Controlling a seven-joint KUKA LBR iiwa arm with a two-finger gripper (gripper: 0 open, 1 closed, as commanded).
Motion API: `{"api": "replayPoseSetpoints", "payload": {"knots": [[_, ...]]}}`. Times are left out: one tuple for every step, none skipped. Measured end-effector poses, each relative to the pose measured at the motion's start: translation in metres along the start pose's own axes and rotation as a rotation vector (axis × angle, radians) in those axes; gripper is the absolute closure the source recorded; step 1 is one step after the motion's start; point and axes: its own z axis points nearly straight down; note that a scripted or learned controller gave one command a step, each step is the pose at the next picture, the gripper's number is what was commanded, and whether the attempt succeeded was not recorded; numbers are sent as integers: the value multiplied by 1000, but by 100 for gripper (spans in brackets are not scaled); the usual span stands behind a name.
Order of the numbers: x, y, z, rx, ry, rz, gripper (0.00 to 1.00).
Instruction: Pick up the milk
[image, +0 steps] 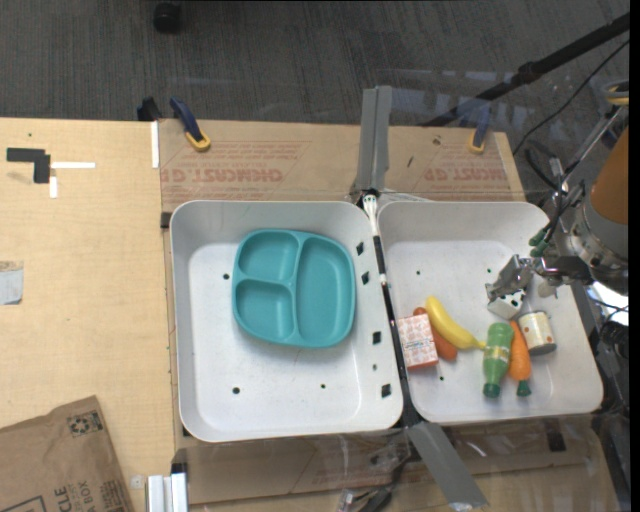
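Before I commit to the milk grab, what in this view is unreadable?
- Small red-and-white milk carton: print too small; its right edge is overlapped by the yellow banana.
- Orange carrot: partly behind the green bottle.
- Grey arm: cut off by the right edge.
- Gripper: opening unclear.

One fixed camera is looking down at a slant from above the bench (80, 300), far enough back that it is taking in both white bins (200, 330) and the floor (300, 50) beyond.
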Motion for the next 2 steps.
{"api": "replayPoseSetpoints", "payload": {"knots": [[27,-3,32,1,0,244,0],[-12,29,-21,-1,-1,291,0]]}}
